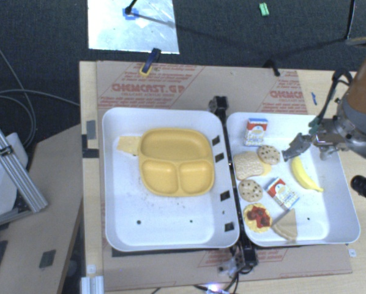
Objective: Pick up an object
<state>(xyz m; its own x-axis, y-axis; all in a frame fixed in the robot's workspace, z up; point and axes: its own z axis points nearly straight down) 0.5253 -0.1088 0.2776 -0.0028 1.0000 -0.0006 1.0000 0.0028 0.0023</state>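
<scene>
- Camera view from above: we see the gripper [300, 144] hanging over the right bin [339, 192], near that bin's upper middle. We cannot tell its state from this angle.
- Just below and to the right of the gripper lies a yellow banana [305, 174], curved, resting on the bin floor. Nothing is visibly held.
- To the gripper's left sit a chocolate-chip cookie [268, 154] and, above it, a small red-and-white carton [256, 131].
- A pale cracker-like piece [248, 164] lies touching the cookie, beside the bin's left wall, with a second cookie [251, 190] just under it.
- Another red-and-white carton [283, 193] lies tilted near the bin's middle. Below it we see a round pastry with red filling [257, 217] and a triangular sandwich piece [286, 226] close together.
- The grey arm [360, 112] enters from the right.
- The left bin [119, 225] holds a yellow divided tray [174, 162] with three compartments, and a pale flat slice [128, 144] touching its left edge.
- Both bins rest on a brown board [171, 84] on the bench.
</scene>
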